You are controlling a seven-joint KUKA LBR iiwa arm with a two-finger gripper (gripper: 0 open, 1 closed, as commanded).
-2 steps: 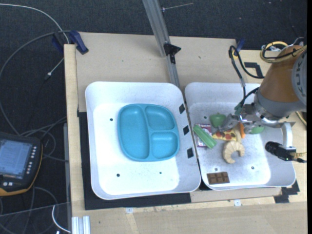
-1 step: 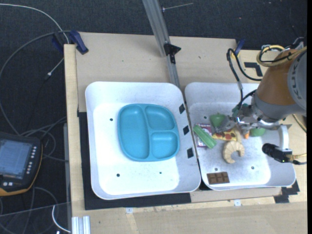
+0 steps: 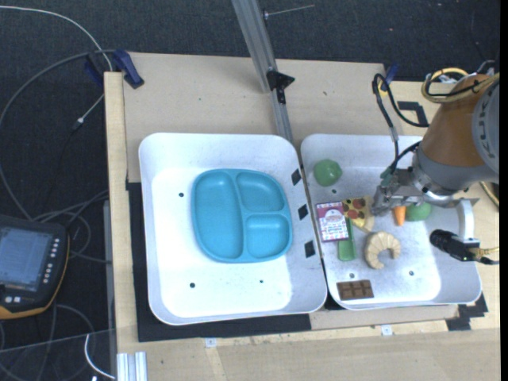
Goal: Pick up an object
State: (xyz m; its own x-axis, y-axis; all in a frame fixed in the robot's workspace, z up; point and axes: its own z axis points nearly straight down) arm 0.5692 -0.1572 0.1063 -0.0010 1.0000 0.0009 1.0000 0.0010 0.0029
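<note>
Carrot [image 3: 400,213]: small, orange, in right bin [image 3: 413,292], just right of the pink card [image 3: 332,221]; pincer [image 3: 388,201] touching it, grip state indiscernible.

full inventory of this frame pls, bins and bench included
white bins: 2, white, side by side on the bench
divided plate: 1, blue, middle of left bin
green ball: 1, green, upper left of right bin
card packet: 1, pink and white, left side of right bin
green stick: 1, green, just below the packet
croissant: 1, tan, centre front of right bin
chocolate bar: 1, brown, front left of right bin
small mixed pieces: several, red, yellow, orange, beside the hand
handheld pendant: 1, orange-edged, far left
arm: 1, grey with orange band, over right bin
hand: 1, dark, low over the small pieces
</note>
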